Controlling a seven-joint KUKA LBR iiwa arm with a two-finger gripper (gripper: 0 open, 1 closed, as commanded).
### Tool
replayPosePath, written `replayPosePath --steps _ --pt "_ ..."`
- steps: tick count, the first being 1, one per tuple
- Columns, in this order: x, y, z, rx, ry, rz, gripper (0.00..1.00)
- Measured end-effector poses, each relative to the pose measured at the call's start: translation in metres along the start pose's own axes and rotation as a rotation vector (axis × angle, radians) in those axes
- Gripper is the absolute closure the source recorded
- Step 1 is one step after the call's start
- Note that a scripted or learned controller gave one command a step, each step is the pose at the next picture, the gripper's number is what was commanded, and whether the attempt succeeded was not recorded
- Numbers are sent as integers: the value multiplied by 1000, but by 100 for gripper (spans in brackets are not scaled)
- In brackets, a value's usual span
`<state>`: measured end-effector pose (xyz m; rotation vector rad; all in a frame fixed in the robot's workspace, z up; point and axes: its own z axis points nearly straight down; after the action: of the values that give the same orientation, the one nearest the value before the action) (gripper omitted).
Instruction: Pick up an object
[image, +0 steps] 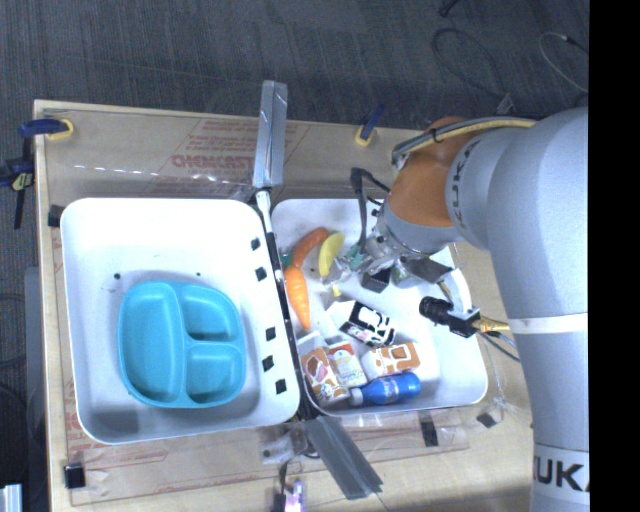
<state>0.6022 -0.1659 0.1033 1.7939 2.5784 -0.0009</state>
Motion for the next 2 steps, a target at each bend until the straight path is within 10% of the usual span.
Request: replayPosePath --steps 1,2 --pt "0 0 0 0 0 -1 0" --pt "1 1 -10 0 -1 -6 100"
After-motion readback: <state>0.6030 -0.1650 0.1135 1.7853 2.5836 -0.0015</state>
